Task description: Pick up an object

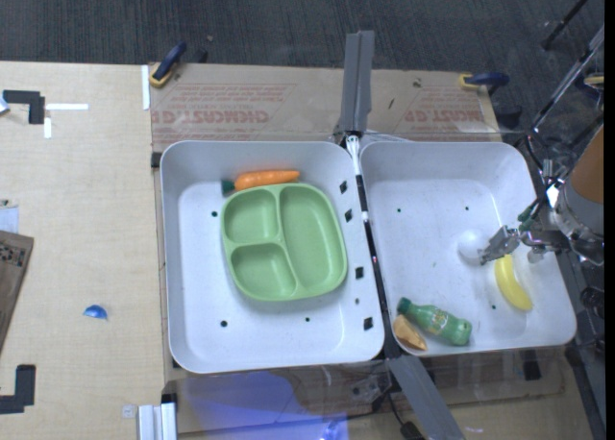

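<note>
Gripper (500, 246) is hovering just upper-left of the banana (512, 283) in the right bin (432, 188); banana's long axis is running up-down, slightly slanted. Fingers are looking slightly apart, nothing between them, though view is small.

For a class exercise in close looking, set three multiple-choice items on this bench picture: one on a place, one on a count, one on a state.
1. Where is the carrot?
A. In the left bin, beside the green plate's far edge
B. In the right bin, beside the banana
C. On the wooden bench

2. How many compartments has the green plate?
A. Two
B. Three
C. Five

3. How does the green bottle rest?
A. Upright
B. Lying on its side
C. Held in the gripper

Answers:
1 A: the carrot lies between the plate and the left bin's far wall.
2 B: ridges divide it into three.
3 B: it lies flat near the right bin's front edge, away from the gripper by the banana.
</note>
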You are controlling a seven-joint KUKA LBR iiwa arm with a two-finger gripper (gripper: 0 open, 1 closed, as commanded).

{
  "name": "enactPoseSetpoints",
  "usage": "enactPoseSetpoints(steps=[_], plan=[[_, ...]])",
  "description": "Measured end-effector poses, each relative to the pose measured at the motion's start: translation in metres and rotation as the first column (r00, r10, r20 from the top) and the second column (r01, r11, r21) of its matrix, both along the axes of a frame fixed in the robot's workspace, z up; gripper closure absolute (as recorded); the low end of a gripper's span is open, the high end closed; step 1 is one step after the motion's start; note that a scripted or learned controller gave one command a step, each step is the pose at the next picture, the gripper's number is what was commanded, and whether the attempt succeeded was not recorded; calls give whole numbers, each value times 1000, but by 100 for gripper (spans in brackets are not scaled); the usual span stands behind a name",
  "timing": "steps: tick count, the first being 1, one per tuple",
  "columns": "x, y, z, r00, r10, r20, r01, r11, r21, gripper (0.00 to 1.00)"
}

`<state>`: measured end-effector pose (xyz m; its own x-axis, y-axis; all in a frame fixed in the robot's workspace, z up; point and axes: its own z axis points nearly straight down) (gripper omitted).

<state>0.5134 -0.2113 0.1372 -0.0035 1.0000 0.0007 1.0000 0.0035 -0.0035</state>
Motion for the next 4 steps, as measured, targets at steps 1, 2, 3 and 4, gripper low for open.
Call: enactPoseSetpoints(steps=[1,2,3,4], plan=[[-3,-2,-46,995,-101,0,101,995,12,0],[-4,-5,-37,995,-104,0,104,995,6,100],[1,3,28,978,-207,2,207,978,-2,100],[5,78,68,929,-370,1,370,929,-2,100]])
